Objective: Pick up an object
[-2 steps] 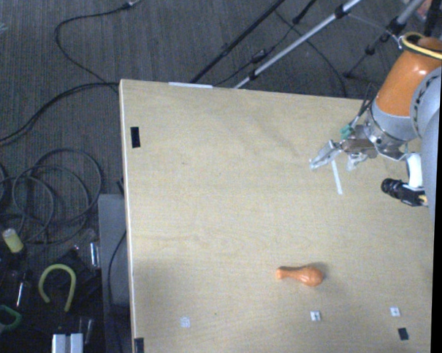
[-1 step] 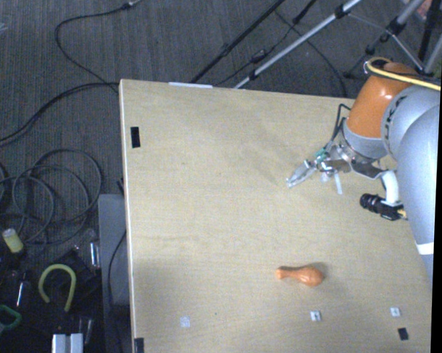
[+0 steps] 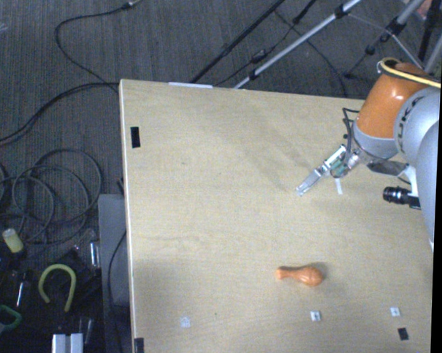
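The arm (image 3: 399, 114) comes in from the right, its orange band sitting high near the upper right corner, and the gripper (image 3: 308, 185) points down and to the left over the pale wooden bench top (image 3: 205, 208). There's nothing between those fingers, and the picture is too small and blurred to show if they stand apart or together, so I cannot tell. Below it, well apart from the gripper and closer to the near edge, lies 1 orange object (image 3: 301, 275), rounded at its right end and tapering to a narrow neck on the left, flat on the board and untouched. A few small square markers dot the surface: a black one (image 3: 136, 137) near the upper left edge, a pale one (image 3: 316, 315) just below the orange object, and 2 more towards the lower right corner. Off the bench to the left, on the dark carpet, black cables (image 3: 45, 194) coil in loops, with a yellow-green curved hook shape (image 3: 58, 282) lying near the bottom left.
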Robot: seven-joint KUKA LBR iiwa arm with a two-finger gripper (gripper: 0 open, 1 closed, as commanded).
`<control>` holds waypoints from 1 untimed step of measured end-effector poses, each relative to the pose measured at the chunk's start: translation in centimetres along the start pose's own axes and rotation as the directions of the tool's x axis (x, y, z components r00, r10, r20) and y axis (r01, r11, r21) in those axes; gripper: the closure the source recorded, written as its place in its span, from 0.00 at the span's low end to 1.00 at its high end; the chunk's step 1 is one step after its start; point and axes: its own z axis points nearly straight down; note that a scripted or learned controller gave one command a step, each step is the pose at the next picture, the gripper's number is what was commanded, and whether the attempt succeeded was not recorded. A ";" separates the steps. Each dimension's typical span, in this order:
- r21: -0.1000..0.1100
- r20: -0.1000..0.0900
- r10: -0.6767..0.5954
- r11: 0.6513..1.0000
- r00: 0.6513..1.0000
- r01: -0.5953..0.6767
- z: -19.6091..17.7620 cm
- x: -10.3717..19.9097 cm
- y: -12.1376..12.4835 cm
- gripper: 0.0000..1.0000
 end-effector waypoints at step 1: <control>0.000 -0.002 -0.138 0.990 0.990 0.138 0.1 3.2 2.2 0.00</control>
